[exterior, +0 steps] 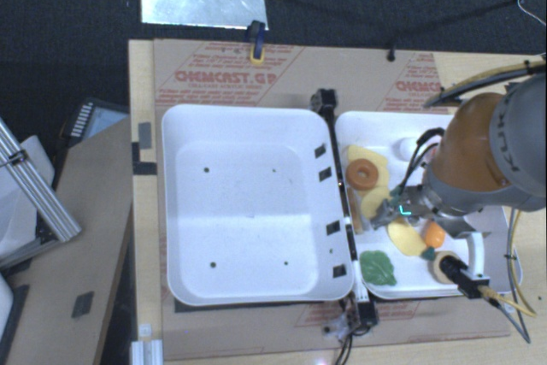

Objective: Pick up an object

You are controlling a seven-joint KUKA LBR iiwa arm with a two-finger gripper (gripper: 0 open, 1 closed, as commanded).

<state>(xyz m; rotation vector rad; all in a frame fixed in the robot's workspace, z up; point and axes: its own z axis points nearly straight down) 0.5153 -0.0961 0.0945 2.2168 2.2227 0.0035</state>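
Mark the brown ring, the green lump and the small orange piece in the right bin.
brown ring point(353, 174): camera view, band left of its hole.
green lump point(378, 267): camera view, its middle.
small orange piece point(434, 234): camera view, its middle.

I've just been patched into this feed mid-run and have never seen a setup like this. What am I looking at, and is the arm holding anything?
This is a single fixed camera above a bench, looking down at a slant. The grey and orange shape on the right is a robot arm, and it is meant to pick up an object. Two shallow white bins sit side by side: the left bin and the right bin. The right bin holds a brown ring, two yellow pieces, a green piece and a small orange piece. The gripper is low among the yellow pieces. From this view I cannot tell whether it is holding anything.
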